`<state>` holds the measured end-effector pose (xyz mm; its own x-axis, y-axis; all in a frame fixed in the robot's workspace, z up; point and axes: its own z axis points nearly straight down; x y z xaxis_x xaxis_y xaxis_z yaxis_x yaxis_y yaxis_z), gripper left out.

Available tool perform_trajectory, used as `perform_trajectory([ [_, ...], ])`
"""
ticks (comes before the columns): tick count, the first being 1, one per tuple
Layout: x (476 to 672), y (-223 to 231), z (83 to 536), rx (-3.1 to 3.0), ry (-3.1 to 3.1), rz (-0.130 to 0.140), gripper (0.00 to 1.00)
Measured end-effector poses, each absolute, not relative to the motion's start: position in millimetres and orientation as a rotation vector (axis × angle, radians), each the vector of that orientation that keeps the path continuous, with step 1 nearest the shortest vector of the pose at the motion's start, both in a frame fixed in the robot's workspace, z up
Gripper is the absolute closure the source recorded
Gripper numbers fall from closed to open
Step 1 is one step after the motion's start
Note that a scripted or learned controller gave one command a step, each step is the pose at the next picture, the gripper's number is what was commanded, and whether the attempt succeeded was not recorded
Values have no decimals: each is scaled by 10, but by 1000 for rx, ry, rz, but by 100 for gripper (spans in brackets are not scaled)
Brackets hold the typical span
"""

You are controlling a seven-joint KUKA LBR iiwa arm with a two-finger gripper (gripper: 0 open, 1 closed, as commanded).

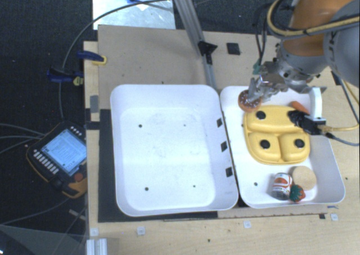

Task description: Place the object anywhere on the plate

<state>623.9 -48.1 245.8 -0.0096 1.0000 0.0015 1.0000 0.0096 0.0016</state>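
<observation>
1. Arm (320, 17) comes in from the right, orange band up top, wrist angled down over the back-left corner of the right bin (336, 178).
2. Gripper (256, 93) sits low at that corner, right over a small round brownish object (246, 102) (looks like a cookie or similar, too blurred to name).
3. Fingers point down onto or around the brown object — can't tell from here whether they are spread or clamped, or whether the thing is actually between them.
4. The brown object lies on the bin floor just beyond the plate's back-left corner, touching or nearly touching its edge — not on the plate.
5. Plate (275, 135) is yellow, sectioned into three compartments, each with a dark dot in it; it sits in the middle of the right bin.
6. An orange carrot-like piece (298, 106) lies just behind the plate's right side, near a black and white fitting (313, 114) with a cable running off right.
7. Front of the right bin: a small can (280, 185) lying beside a round tan disc (304, 177), with a red-and-green strawberry-like piece (296, 193) touching the can.
8. Left bin (121, 135) sits beside the right one, edges touching along the middle.
9. Off the bench to the left — a teach pendant (61, 155) with lit screen on the dark floor.
</observation>
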Motion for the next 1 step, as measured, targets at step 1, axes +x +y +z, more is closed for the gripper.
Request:
perform_trajectory([
  [1, 6064, 108, 2333, 2212, 2233, 0, 100],
])
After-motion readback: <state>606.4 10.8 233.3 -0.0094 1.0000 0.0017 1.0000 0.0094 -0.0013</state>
